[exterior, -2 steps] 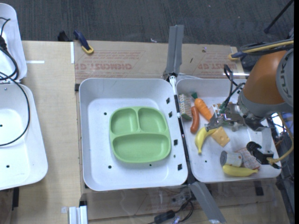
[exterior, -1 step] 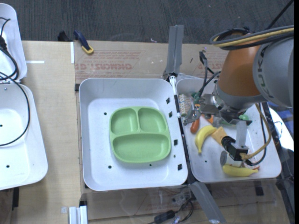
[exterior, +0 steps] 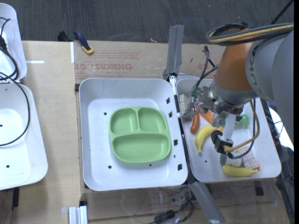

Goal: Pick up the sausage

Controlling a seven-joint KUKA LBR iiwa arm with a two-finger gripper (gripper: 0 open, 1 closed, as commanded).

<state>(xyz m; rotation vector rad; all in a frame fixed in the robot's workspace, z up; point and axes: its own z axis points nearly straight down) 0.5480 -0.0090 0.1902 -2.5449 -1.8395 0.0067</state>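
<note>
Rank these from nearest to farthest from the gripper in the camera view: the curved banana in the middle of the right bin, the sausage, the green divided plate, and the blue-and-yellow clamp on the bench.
1. Curved banana, just left of the gripper in the right bin.
2. Sausage, up-left, near that bin's left wall.
3. Green divided plate, in the left bin.
4. Clamp, far up-left on the bench.

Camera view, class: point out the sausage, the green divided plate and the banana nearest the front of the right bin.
sausage (exterior: 195, 122): camera view, middle of its orange-brown body.
green divided plate (exterior: 140, 146): camera view, floor of its large front compartment.
banana (exterior: 239, 171): camera view, middle of its yellow body.
</note>
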